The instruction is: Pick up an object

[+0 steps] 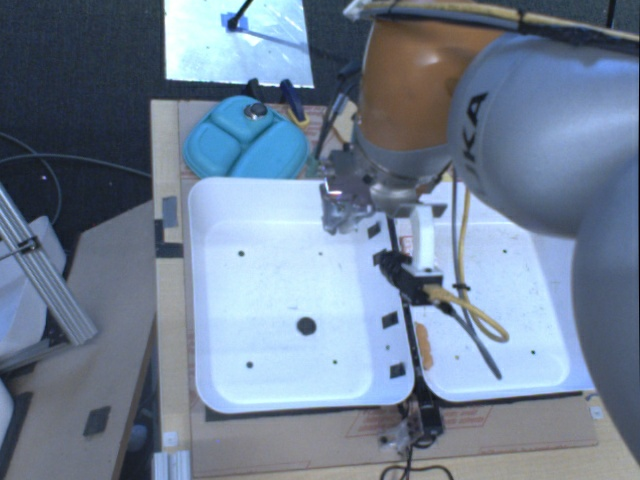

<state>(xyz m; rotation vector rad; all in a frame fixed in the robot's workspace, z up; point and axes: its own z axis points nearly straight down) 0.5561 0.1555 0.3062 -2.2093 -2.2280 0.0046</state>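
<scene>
My gripper [342, 213] hangs below the orange band of the arm [420, 68], over the far right corner of the left bin [215, 268]. A small dark disc [306, 325] lies on that bin's floor, well in front of the gripper. In the right bin [545, 373] a white tube-like object [424, 243] rests near the divider. Beside it lie a yellow looped cord [483, 320], a thin black stick [482, 346] and a small orange-brown piece [424, 346]. Nothing can be seen in the gripper's hold.
A blue lidded container [245, 140] sits behind the left bin, with a shiny sheet [235, 23] farther back. Black clips [392, 320] run along the ridge between the bins. The bulky grey arm [560, 128] covers the right bin's far side.
</scene>
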